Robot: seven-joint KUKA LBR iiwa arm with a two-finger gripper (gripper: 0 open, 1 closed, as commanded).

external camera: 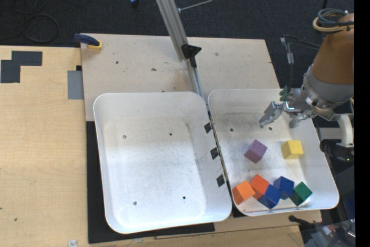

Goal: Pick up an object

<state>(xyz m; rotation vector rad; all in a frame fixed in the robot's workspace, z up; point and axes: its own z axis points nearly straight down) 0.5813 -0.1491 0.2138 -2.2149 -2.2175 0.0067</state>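
Note:
The right bin (pixel 231 102) holds several small blocks. A purple block (pixel 255 151) lies near its middle and a yellow block (pixel 292 149) sits to the right of it. Along the front edge cluster two orange blocks (pixel 251 188), two blue blocks (pixel 277 192) and a green block (pixel 301 193). My gripper (pixel 284 115) hangs over the upper right part of this bin, above and behind the purple and yellow blocks. Its fingers (pixel 269 115) are spread apart with nothing between them.
The left bin (pixel 151 162) lies beside the right one, with small black clips along the shared edge. A slanted aluminium beam (pixel 171 13) rises from the bench behind the bins. A blue and yellow clamp (pixel 88 41) sits at the bench's far left corner.

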